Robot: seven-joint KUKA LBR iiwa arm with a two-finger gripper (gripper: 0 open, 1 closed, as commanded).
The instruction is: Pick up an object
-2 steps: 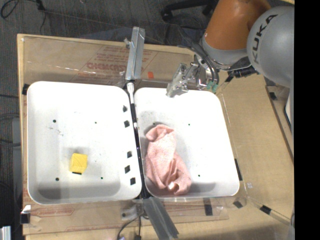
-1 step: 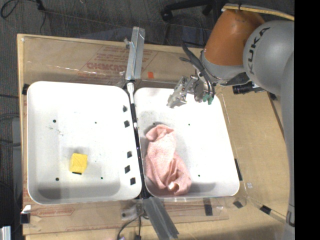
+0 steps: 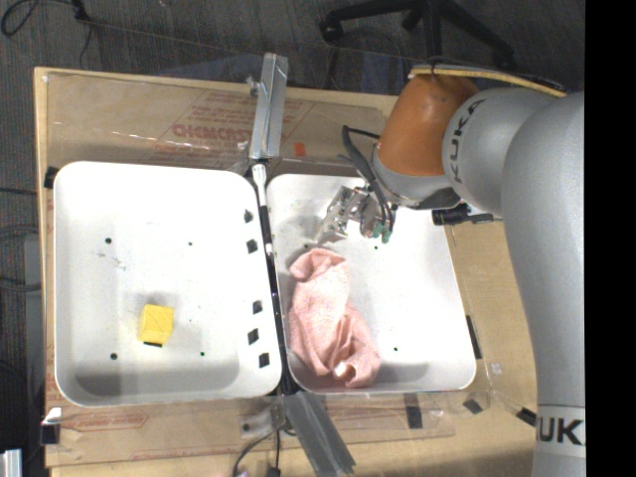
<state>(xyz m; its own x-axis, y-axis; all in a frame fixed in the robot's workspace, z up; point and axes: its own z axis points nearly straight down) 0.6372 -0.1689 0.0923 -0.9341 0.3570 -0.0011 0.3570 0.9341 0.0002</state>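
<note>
Against the right bin's (image 3: 437,266) left wall, one pink cloth (image 3: 328,321) is lying crumpled, reaching toward the near rim; bare floor is showing to its right; the gripper (image 3: 360,217) is hovering just beyond it, nothing visibly held; one yellow block (image 3: 156,324) is sitting apart in the left bin (image 3: 89,197).

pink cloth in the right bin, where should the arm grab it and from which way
Probably the bunched upper end of the pink cloth, coming straight down from above. It lies limp and crumpled against the right bin's left wall, so raised folds offer more to pinch. The end effector sits just above it.
</note>
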